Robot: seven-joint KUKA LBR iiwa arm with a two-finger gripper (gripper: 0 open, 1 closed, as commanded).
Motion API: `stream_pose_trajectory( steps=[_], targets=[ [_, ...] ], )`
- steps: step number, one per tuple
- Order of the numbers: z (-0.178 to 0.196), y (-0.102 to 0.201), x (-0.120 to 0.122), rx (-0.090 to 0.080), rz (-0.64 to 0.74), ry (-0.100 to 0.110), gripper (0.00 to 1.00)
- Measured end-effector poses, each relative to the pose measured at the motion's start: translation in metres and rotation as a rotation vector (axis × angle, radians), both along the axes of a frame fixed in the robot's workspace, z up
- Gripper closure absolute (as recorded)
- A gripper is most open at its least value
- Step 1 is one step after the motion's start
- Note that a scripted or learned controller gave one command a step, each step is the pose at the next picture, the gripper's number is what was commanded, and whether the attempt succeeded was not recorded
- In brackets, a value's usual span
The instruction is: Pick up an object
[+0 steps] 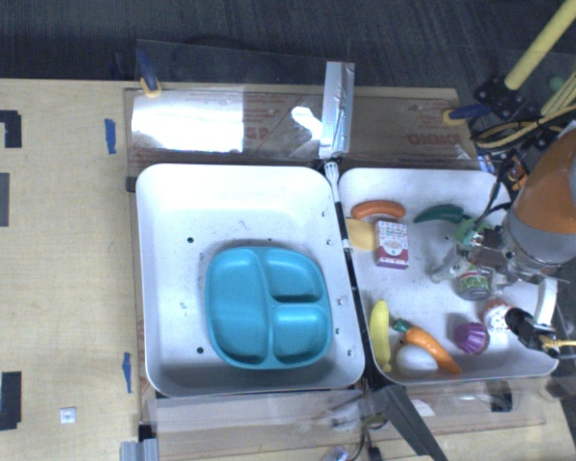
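This is a robotics lab: two shallow white bins [163, 286] sit side by side on a plywood table [48, 257] marked with black and blue tape. Bundled cables [518, 123] hang by the table's far right corner, above dark carpet [269, 8].

One fixed camera looks down at a slant from well above the bench [48, 257], near enough that the left bin [163, 200] and the right bin [418, 182] fill the middle of its view, with the arm [555, 200] entering from the right edge.
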State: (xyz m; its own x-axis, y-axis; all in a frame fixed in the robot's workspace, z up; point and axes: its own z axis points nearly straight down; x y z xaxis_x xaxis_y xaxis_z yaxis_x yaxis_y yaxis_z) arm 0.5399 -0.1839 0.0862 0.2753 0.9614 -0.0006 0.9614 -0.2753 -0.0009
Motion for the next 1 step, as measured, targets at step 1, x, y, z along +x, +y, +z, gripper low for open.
stream_pose_trajectory(
  steps=[1],
  targets=[
    [0.0, -0.0022, 0.0311, -0.002, 0.294, -0.004, 0.0]
  ],
)
